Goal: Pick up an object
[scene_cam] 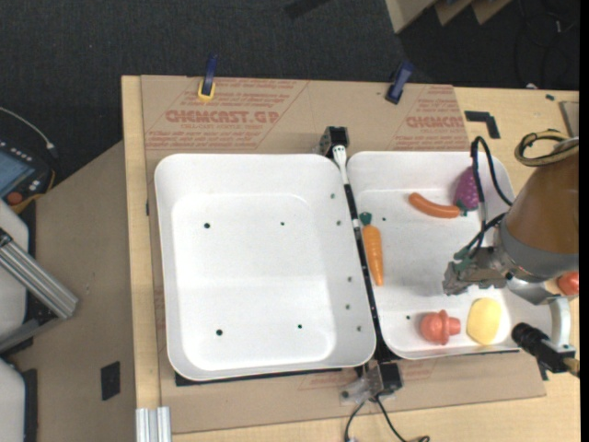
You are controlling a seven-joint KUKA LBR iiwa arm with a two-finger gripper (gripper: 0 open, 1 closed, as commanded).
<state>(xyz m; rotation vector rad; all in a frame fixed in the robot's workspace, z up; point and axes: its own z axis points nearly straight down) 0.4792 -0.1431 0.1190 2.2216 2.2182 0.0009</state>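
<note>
- The end effector is seen low inside the right bin, at its right side, just above the yellow lemon-like piece and the red piece beside it. Its state cannot be told — the tips are small and dark against the wrist, and nothing is seen between them.
- No object has been lifted. Candidates are spread through the right bin: a carrot against the left wall, an orange sausage-shaped piece and a purple piece towards the far side, and the red and yellow pieces at the near edge.
- A miss is judged likely if a descent is made from here — the end effector is placed over bare bin floor between the objects, so a closure could be made on nothing.
- The yellow piece looks rounded and smooth; it could be squeezed out sideways and rolled against the red piece or the near wall.
- The two near pieces lie almost touching, so one could be nudged while the other is sought.
- A dark cable loops past the purple piece and could be caught there.
- The left bin holds no candidates.
</note>
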